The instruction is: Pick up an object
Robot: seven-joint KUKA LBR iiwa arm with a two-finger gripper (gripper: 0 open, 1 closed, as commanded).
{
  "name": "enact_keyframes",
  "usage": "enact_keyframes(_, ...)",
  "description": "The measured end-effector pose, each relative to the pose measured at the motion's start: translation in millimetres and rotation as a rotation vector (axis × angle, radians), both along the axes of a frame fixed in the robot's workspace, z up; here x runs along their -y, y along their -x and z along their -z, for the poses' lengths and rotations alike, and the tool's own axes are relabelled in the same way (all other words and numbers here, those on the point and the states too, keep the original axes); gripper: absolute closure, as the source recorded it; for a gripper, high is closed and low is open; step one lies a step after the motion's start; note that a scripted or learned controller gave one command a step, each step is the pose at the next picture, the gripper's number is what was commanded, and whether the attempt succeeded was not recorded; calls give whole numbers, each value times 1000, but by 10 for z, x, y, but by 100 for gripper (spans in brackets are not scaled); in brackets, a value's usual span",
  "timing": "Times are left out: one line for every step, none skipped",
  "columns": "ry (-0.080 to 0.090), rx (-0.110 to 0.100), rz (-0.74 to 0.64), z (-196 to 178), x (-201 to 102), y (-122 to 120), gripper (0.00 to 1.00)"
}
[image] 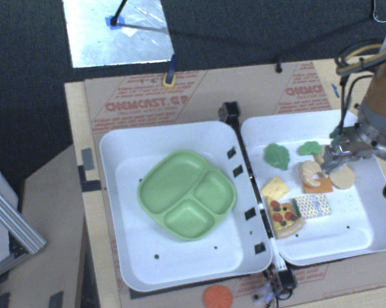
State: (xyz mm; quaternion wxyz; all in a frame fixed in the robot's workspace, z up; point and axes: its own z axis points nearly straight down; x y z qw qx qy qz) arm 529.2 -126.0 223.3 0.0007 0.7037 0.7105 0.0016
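- Orange disc (217, 297) lies on the bench, below the pizza slice (284, 217) and outside both bins.
- Right bin (332, 247) holds small toy foods; the pizza slice sits at its left wall, with a yellow wedge (275, 188) just above it and a patterned block (313, 205) beside it.
- Gripper (332, 159) hangs up and right of the pizza slice, over tan pieces (313, 171); jaw state cannot be told.
- Judged light, rigid and smooth; grip across narrow sides.
- Green divided plate (186, 194) occupies the left bin.
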Motion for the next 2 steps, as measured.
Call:
enact_keyframes(0, 1, -1, 67, -534, -300, 100)
enact_keyframes(-1, 1, -1, -83, -965, -497, 100)
